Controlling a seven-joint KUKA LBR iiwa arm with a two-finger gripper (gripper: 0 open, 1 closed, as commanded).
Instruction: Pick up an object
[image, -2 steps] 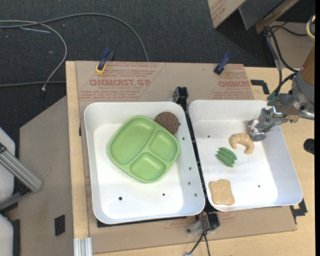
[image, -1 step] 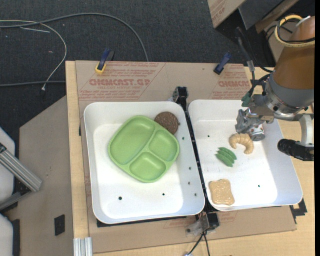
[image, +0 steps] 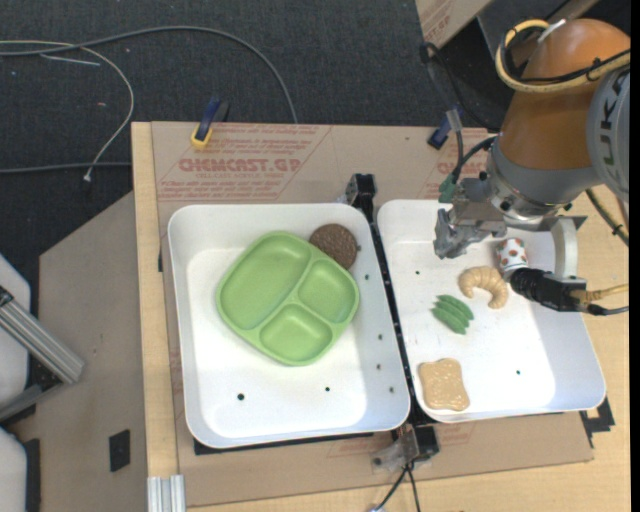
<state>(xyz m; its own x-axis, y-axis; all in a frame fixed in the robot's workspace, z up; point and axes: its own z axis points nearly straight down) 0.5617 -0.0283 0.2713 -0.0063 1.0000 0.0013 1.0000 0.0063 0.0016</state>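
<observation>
My gripper (image: 447, 241) hangs over the back of the right bin (image: 560, 395), its dark fingers pointing down near the bin floor, with nothing visible between them. A tan croissant (image: 484, 284) lies just right and in front of it. A green pea pod (image: 453, 313) rests in front of the gripper, mid-bin. A slice of toast (image: 443, 384) lies at the bin's front left. A small red and white can (image: 513, 252) sits beside the croissant, partly hidden by the arm.
The left bin (image: 200, 380) holds a green divided plate (image: 288, 297) and a brown round patty (image: 334, 242) at the plate's back right edge. A black divider clamp (image: 361, 190) stands between the bins. Blue clips sit on the cardboard behind.
</observation>
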